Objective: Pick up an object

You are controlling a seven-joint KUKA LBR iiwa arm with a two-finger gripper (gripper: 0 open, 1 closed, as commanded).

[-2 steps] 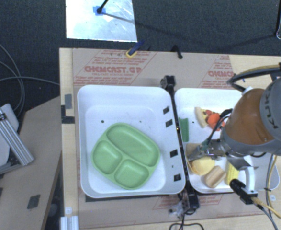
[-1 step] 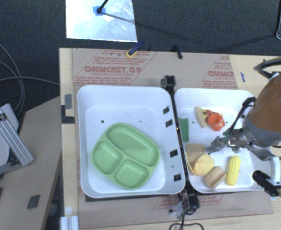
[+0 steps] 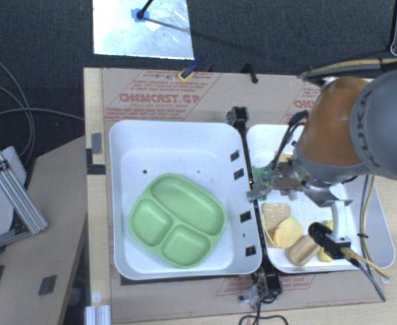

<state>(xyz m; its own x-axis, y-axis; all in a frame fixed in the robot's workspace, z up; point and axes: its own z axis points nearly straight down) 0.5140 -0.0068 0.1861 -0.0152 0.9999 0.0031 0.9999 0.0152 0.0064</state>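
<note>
A pale flat cracker, a yellow round piece and a tan roll lie close together in the near part of the right bin. The cracker touches the yellow piece, and the roll lies just beside it. The gripper hangs just above the cracker, near the wall between the two bins (I cannot tell if it is open or closed). Nothing can be seen in its hold. The big grey arm covers much of this bin. In the left bin sits a green plate with three parts.
</note>
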